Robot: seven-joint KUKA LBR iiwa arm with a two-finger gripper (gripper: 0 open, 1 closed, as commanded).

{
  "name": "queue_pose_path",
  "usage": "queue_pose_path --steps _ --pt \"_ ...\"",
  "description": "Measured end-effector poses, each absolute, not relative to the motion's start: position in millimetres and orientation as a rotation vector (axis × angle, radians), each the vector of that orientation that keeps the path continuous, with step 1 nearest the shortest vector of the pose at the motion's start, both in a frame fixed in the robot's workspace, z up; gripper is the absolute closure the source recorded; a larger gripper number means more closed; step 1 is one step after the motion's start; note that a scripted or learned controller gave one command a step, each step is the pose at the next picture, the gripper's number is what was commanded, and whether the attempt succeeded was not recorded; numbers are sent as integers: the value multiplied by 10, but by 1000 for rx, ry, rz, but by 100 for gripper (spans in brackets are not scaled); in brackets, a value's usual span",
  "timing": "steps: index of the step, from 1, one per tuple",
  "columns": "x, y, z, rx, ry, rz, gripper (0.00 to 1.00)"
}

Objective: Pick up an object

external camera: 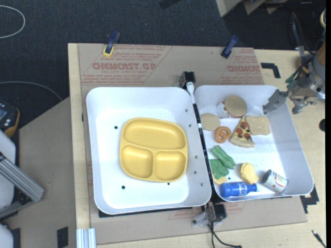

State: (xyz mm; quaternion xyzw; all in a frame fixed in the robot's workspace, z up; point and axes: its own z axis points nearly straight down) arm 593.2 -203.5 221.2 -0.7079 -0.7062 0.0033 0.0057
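1. Claw [282, 101]: you see it at the right bin's [302, 154] upper right edge; jaw state cannot be told.
2. Pizza slice [242, 133]: right bin, centre.
3. Yellow tray [153, 149]: left bin [103, 118].

The bench [77, 138] was topped with a brown cardboard sheet [165, 66] printed in red lettering. Two clamps gripped its far edge: a yellow one [109, 45] on the left, a blue one [229, 47] toward the right. Two white bins sat directly on the sheet, side by side and touching along their inner rims. The left bin [101, 138] was the larger; the right bin [295, 143] lay just beside it. A black clip [187, 78] sat at the far end of their seam, another [217, 211] at the near end.
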Motion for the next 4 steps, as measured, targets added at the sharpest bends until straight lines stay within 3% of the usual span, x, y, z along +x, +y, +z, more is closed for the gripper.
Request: queue_pose_path --steps 1,3,4 --pt "5960 -2032 2279 -2221 -2221 0 0" --pt "5976 -2101 1047 -2217 -2217 5 0" --pt "5992 -2101 874 -2221 -2221 -2 0"
